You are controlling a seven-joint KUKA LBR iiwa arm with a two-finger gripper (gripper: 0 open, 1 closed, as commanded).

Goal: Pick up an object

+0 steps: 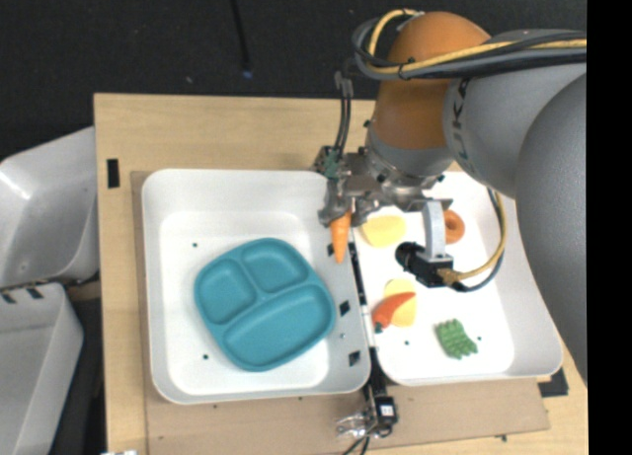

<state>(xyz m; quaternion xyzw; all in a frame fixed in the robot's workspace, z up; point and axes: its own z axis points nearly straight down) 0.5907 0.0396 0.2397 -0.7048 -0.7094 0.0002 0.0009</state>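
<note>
Arm (464,78) comes in from the right, w/ its wrist over the divider between the two white bins. The hand (341,218) hangs at the left bin's (158,246) right rim, and a small orange carrot (340,238) sits just below it, pointing down along the divider; can't tell if the fingers are apart or closed, or whether the carrot is gripped.

Left bin holds a blue divided plate (263,302), lying well left of the hand.

Right bin (533,344): yellow lemon-like pc (383,230) just right of the carrot, orange ring (453,227) farther right, red-and-yellow fruit pc (397,307) below, green ridged item (456,339) lower right. Black cable fitting (423,262) dangles over these, partly blocking them.

Both bins sit on the wooden surface (118,127).
</note>
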